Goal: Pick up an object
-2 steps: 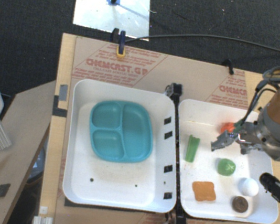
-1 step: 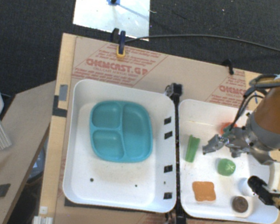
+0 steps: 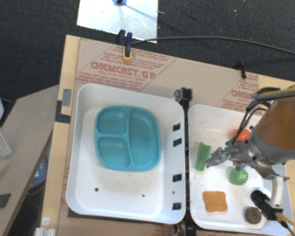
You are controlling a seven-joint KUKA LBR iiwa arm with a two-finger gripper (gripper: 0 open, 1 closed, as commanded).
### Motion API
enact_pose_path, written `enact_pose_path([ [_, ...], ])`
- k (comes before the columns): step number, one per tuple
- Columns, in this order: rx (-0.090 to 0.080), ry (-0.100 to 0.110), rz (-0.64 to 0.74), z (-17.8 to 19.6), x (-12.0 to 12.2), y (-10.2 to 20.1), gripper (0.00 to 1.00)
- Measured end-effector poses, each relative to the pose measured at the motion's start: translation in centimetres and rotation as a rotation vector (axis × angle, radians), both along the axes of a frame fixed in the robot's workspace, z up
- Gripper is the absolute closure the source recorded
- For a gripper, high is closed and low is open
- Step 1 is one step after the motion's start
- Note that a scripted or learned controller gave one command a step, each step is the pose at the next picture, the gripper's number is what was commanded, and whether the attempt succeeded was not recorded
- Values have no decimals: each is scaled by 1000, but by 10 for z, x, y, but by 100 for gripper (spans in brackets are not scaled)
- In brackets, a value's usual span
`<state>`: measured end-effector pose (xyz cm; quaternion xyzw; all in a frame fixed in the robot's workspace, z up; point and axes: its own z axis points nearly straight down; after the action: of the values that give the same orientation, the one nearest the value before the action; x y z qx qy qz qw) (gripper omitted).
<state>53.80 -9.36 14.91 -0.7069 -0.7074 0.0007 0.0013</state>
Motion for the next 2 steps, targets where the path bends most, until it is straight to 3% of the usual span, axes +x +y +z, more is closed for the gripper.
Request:
enact_pose_path([
  [1,-1,-5,-1,13,1,-1,100],
  [2,-2,-7,2,73,0,-8,100],
])
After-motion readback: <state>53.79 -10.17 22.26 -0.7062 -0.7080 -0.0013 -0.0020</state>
